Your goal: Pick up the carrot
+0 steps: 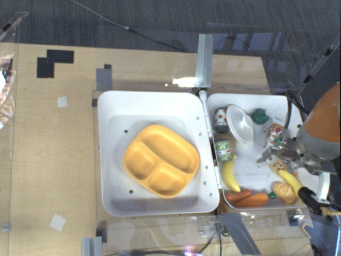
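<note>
- The bench (53, 159) is a light wooden surface that carries two shallow white bins side by side, the left bin (106, 143) and the right bin (250, 101).
- The left bin holds one item: a yellow divided plate (161, 159) with three compartments, lying near the bin's centre.
- The carrot (254, 199) lies flat along the near edge of the right bin, orange, with its length parallel to that edge.
- A red-orange sausage-shaped item (237, 196) lies just beside the carrot, on its left, toward the near-left corner of the right bin.
- A banana (230, 175) lies along the left wall of the right bin, with its tip near the red-orange item.
- A small green and brown item (224, 149) sits above the banana against the same wall, and a small can (220, 119) stands near the far-left corner.
- A clear glass (240, 124) lies tilted on its side beside the can, and a dark green item (259, 116) rests near the far edge.
- A bread-like brown piece (283, 191) and a second yellow item (290, 180) lie near the near-right corner, right of the carrot.
- The arm (322, 124) enters over the right edge of the right bin, its orange band visible.
- The gripper (277, 153) is positioned over the right half of the right bin, apart from the carrot; its state cannot be determined.
</note>
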You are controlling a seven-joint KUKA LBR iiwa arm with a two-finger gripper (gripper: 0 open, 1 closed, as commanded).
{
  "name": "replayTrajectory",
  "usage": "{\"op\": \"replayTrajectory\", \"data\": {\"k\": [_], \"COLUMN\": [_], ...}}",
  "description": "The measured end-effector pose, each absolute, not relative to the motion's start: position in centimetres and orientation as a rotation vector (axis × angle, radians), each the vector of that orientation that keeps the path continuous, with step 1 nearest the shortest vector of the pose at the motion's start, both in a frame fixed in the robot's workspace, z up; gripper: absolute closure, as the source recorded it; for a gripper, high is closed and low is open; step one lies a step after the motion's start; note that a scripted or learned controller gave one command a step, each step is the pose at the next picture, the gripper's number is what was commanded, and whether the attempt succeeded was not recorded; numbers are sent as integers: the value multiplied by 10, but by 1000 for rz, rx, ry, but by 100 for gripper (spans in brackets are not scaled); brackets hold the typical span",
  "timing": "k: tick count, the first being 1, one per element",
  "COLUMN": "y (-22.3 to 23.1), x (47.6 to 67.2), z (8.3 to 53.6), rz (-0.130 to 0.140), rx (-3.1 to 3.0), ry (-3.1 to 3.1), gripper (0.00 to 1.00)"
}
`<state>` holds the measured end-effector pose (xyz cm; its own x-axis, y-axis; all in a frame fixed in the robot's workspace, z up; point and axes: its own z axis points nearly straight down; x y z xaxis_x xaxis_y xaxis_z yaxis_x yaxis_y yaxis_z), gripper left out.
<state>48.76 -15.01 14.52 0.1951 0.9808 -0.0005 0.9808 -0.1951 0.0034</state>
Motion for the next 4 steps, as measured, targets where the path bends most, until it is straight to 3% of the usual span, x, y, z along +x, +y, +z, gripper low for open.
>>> {"op": "replayTrajectory", "data": {"k": [2, 3, 4], "y": [-81, -118, -84], "x": [487, 488, 487], "z": [106, 137, 96], "rz": [1, 4, -2], "rx": [2732, 2951, 2966], "ry": [1555, 1073, 1045], "gripper": [0, 0, 0]}}
